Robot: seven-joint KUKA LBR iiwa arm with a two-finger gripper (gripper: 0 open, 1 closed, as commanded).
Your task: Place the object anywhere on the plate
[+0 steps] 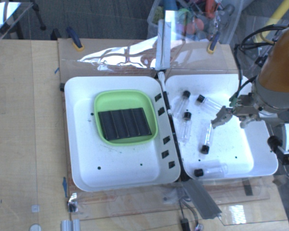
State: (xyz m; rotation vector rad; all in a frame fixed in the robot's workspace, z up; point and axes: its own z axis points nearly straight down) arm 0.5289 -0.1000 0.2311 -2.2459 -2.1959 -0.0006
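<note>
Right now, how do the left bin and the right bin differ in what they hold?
1. The left bin holds one green plate with a dark ribbed object lying on it; the right bin holds several small clear tubes with black caps, scattered apart.
2. The gripper is over the right bin, not over the left bin.

Both bins are shallow, white and rounded at the corners.

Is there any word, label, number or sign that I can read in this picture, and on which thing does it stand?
None can be read. The green plate, the dark ridged block on it, the clear vials and both white bins show no legible text.
</note>
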